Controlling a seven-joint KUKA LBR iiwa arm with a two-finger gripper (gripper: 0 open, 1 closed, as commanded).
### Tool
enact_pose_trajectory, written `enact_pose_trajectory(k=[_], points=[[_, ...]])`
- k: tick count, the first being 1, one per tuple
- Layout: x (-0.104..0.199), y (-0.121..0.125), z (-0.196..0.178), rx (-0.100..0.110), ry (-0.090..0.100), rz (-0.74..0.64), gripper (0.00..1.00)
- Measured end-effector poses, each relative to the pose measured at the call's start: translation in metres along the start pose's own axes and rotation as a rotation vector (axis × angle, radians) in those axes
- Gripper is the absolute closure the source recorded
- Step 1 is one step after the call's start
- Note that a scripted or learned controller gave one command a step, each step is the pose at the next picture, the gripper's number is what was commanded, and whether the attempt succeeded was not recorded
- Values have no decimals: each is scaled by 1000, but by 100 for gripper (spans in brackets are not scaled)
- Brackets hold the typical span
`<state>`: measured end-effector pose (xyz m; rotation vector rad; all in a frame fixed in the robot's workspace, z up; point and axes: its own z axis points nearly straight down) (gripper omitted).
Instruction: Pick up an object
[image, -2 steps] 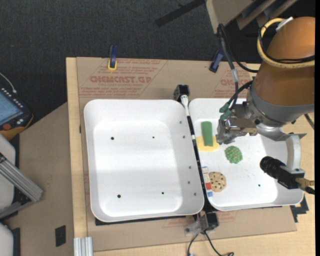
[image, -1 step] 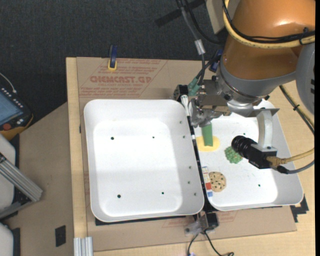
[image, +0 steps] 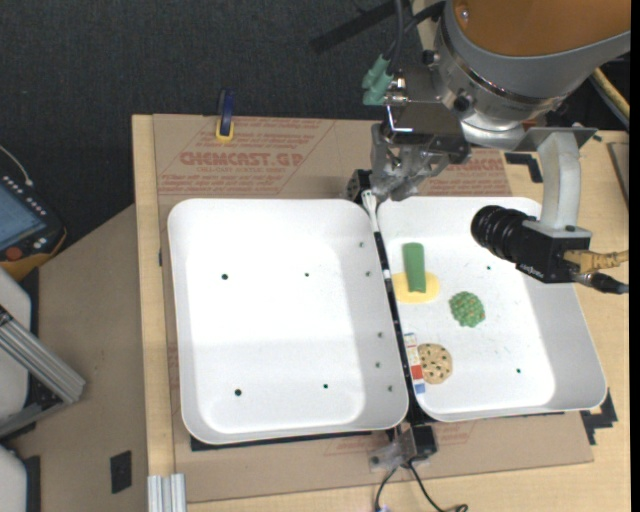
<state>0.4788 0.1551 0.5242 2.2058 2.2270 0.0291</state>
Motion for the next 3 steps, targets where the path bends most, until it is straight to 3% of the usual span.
enact_pose_trajectory(k=[1,2,3], points=[[-24,-4,141,33,-13,13,100],[-110,-4,156,22,-11,20,100],[-57,-1,104,11,-6,4,100]])
